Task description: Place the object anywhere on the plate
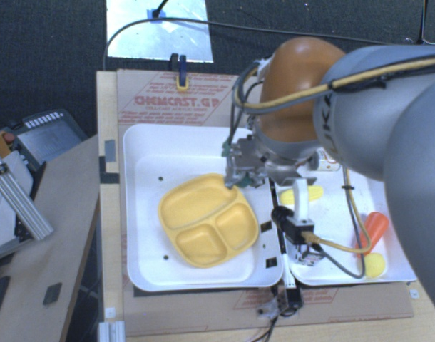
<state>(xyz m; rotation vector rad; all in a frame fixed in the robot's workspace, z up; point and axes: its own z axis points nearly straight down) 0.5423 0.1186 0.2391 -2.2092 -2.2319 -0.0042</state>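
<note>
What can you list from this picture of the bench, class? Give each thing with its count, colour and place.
plate: one, yellow, three compartments, lying in the left bin
left bin: one, white, shallow, on the cardboard sheet
right bin: one, white, beside the left bin, partly under the arm
carrot-shaped object: one, orange, in the right bin near its right side
small yellow object: one, in the right bin, just below the orange one
flat yellow object: one, in the right bin, partly hidden
cardboard sheet: one, brown with red print, under both bins
arm: one, grey with an orange band
pincer: one, metallic, over the plate's upper right rim
</note>
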